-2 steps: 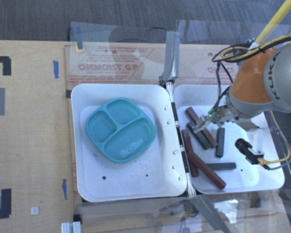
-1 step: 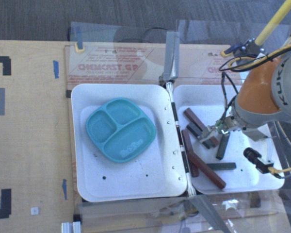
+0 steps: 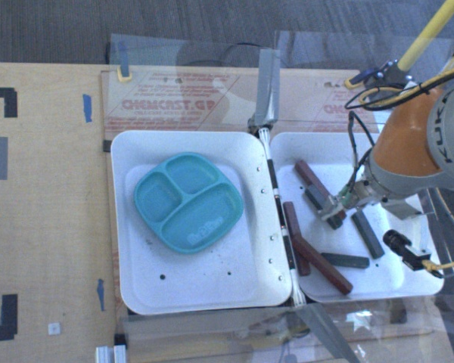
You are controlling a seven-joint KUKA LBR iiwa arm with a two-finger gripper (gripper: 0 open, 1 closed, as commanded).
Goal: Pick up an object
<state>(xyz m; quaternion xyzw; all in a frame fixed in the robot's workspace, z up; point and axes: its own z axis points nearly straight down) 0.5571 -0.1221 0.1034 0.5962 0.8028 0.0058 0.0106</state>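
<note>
Brown and grey sticks (image 3: 324, 265) lie loose in right bin (image 3: 416, 280). I have gripper (image 3: 334, 215) low at bin centre, over grey piece (image 3: 315, 200); grip state: cannot tell. Teal plate (image 3: 188, 201) sits at 9 o'clock, left bin (image 3: 136, 278).

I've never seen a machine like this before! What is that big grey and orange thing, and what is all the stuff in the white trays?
That is a robot arm, reaching in from the right. A camera above the bench looks down on it. Its end effector, the part that grabs, hangs low over the right bin, among brown sticks and dark grey sticks. I cannot tell whether it holds one. The left bin has a blue-green plate with three sections. The robot's job is to pick something up.
</note>
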